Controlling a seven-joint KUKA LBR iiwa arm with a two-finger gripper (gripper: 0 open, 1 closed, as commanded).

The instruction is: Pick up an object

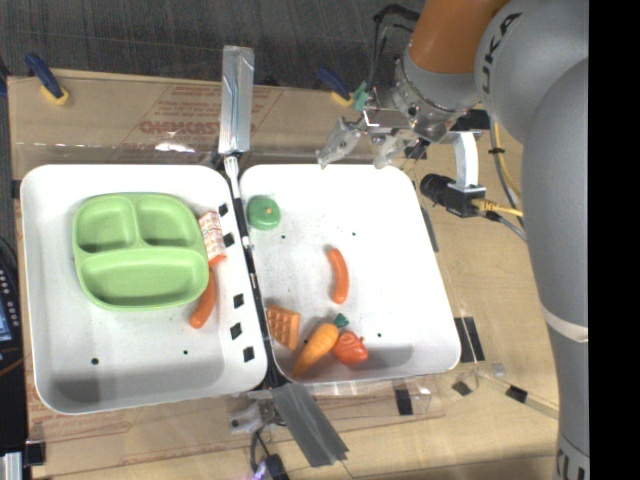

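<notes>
Hovering open, claw overhangs right bin's far rim.

even overhead light, bright on the white bins. soft shadows along their near walls. mild glare on plastic sheeting behind the bins. slightly soft, grainy throughout.

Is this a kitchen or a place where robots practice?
Most likely a robot practice bench, not a kitchen. The food looks like toys: a carrot and a sausage lie in a white bin, a green tray sits in the other, and a robot's claw hangs above.
</notes>
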